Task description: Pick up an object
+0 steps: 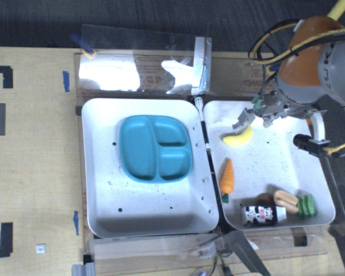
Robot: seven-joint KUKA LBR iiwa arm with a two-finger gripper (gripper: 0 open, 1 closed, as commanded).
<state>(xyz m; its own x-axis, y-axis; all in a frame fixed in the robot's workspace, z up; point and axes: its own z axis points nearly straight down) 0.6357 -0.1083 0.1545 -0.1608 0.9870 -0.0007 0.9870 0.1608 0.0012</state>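
In the right bin point(299, 165), near the back left, lies a yellow banana-shaped toy point(238, 137). My gripper point(254, 121) hangs just above and behind it, fingers spread open with nothing between them; the left fingertip point(241, 121) is close to the banana's top edge. An orange carrot point(227, 177) lies along the bin's left wall. At the front of the bin sit a dark bottle with a white label point(263, 214), a tan hot dog bun point(286, 199) and a green piece point(306, 206).
The left bin point(98, 200) holds a blue divided plate point(156, 147). A clear plastic sheet and a metal bracket point(200, 68) stand behind the bins. Cables point(276, 36) loop above the arm at the upper right.
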